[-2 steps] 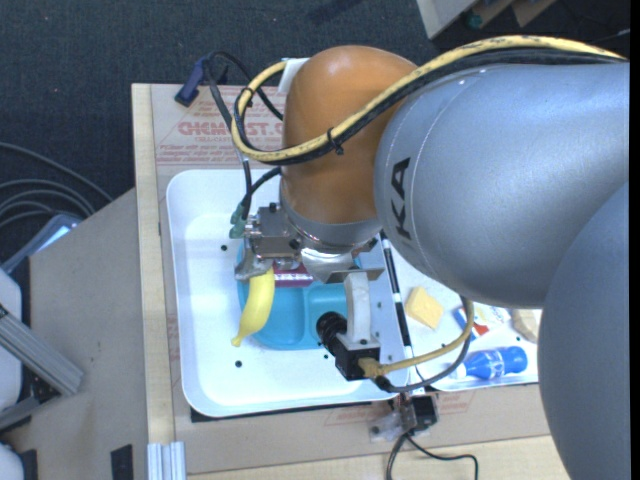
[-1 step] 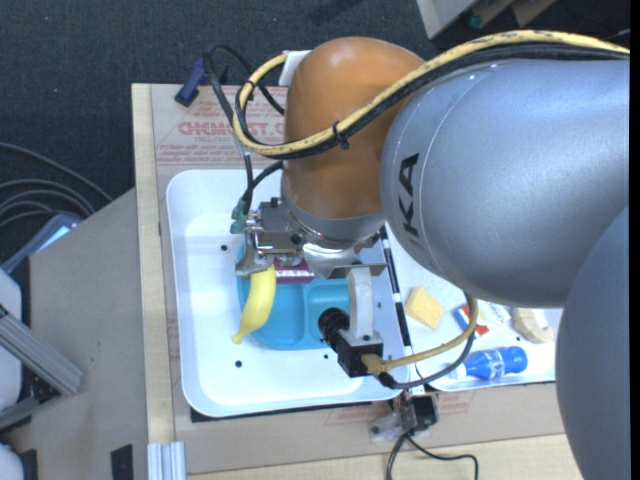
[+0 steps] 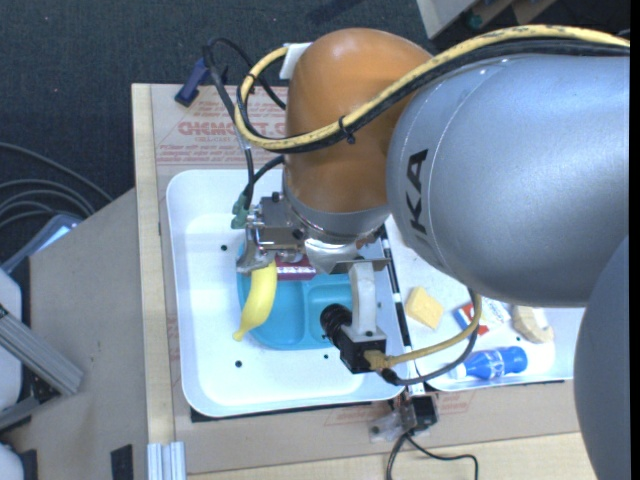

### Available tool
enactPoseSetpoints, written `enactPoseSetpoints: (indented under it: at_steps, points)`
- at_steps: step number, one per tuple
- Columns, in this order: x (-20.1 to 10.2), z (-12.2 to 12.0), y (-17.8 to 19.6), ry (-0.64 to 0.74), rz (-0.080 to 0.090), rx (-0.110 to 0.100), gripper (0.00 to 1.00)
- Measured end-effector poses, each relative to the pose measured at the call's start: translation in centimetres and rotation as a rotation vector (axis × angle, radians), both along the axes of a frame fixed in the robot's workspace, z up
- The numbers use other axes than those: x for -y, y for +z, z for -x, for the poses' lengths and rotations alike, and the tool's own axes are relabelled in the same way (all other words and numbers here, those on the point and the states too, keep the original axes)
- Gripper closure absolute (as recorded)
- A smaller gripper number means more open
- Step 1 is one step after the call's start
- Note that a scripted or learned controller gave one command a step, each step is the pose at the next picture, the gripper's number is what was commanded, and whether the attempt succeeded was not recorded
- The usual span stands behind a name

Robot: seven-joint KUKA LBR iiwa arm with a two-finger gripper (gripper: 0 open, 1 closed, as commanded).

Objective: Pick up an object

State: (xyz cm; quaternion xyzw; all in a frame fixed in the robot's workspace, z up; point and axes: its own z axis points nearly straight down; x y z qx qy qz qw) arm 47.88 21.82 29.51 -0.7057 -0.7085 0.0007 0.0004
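Note:
A yellow banana (image 3: pixel 258 306) lies in the left white bin (image 3: pixel 200 298), resting across the left edge of a blue dish-like object (image 3: pixel 295 320). My gripper (image 3: pixel 262 259) hangs straight over the banana's upper end, close to it or touching it. The orange wrist and grey arm hide most of the gripper. Whether the banana sits between the jaws cannot be seen. A thin dark red strip (image 3: pixel 292 266) shows just above the blue object, under the wrist.
The right bin (image 3: pixel 550 373) holds a pale yellow wedge (image 3: pixel 424 308), a blue bottle (image 3: pixel 496 363), a tan lump (image 3: pixel 530 322) and a small red and white item (image 3: pixel 466 315). The arm covers most of that bin. White bin floor shows along the left bin's left and front.

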Motion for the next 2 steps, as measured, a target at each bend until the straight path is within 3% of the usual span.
enactPoseSetpoints:
  at_steps: [1,2]
  points:
    - [0.0,0.0,0.0,0.000,0.001,-0.001,0.00]
    - [-0.6,0.0,-18.5,-0.005,-0.001,0.001,0.00]
